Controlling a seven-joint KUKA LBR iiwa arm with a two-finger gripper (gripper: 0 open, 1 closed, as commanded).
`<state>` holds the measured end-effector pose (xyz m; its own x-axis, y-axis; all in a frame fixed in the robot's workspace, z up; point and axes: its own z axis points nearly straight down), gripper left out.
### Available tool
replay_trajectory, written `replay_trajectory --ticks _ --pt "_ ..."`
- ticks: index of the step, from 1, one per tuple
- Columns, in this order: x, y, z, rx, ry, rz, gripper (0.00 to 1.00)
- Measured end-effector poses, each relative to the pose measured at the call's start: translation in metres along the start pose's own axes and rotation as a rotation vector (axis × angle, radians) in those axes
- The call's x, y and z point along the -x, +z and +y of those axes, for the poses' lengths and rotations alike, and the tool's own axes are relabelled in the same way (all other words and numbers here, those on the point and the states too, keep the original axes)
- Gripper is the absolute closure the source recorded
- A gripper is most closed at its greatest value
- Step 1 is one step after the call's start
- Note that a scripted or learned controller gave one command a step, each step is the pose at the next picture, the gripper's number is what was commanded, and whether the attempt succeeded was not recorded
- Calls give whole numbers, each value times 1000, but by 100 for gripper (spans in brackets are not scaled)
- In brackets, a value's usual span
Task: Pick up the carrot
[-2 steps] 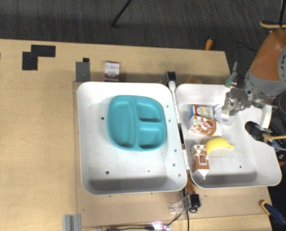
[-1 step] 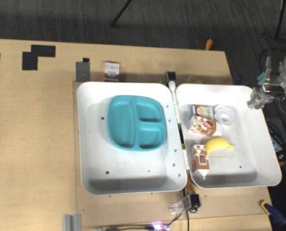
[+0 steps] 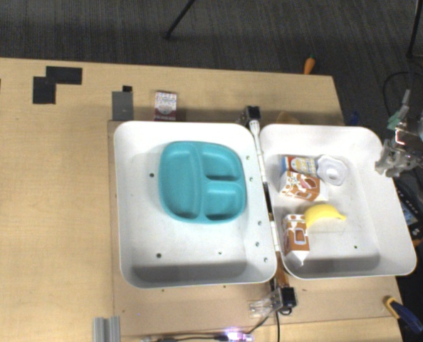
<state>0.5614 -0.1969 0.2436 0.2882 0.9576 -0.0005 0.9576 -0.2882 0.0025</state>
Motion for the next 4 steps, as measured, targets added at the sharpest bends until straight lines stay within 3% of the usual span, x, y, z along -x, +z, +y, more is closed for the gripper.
replay_trajectory --ticks 1,2,3,4 --pt "-2 -12 2 5 -11 0 100" --pt "14 -31 -44 0 216 1 100" --pt "16 -4 -48 -2 459 1 100" --pt "22 -16 -63 -1 857 0 100"
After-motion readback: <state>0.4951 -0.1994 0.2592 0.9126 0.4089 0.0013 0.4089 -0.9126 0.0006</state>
